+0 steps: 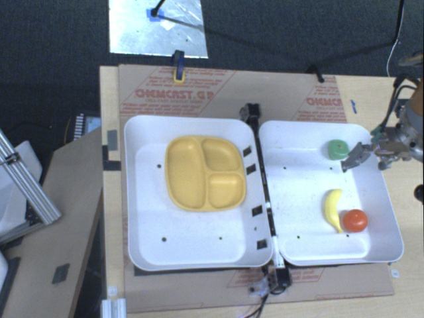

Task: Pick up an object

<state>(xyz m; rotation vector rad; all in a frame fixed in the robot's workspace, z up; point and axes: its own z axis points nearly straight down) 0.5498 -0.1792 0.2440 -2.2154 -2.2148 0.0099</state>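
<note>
Hovering open and unladen, the tool (368, 158) nears a small round green object (338, 150)

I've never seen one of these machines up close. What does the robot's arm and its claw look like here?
Just the end of the arm enters at the right edge: pale grey metal, with a touch of orange at the wrist and thin cables running along it. Its gripper is a small grey block with dark, slim metal fingers and a hint of teal near their base.

The arm's tool (368, 159) reaches in from the right, fingers spread apart.
</note>
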